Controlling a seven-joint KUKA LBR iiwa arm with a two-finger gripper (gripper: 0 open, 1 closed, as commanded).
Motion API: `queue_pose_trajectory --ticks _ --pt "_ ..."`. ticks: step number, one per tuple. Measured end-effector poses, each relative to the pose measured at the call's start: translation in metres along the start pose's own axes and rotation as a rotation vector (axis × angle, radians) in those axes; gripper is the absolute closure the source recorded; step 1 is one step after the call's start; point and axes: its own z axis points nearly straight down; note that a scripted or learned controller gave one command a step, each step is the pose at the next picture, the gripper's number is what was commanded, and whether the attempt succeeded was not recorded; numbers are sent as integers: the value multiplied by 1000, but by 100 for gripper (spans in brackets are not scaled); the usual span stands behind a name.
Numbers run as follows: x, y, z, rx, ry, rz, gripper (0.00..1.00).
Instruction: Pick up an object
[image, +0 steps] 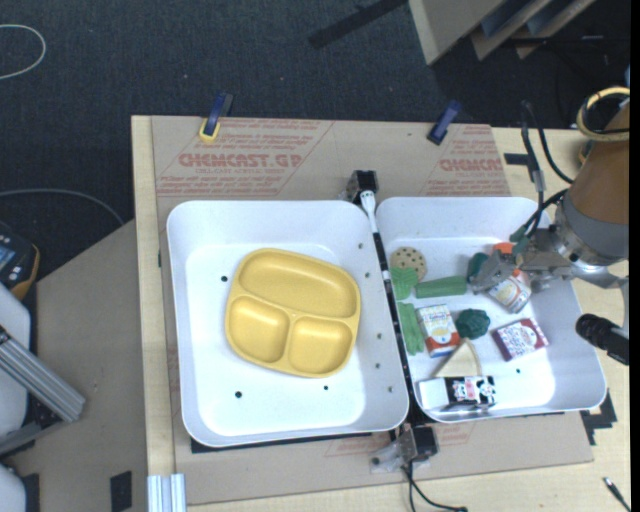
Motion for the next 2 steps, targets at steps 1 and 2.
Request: queue_pose_trajectory --ticks 1,2 --pt "9 3 59 7 3 0 0" --pt "15 12 113 2 3 0 0"
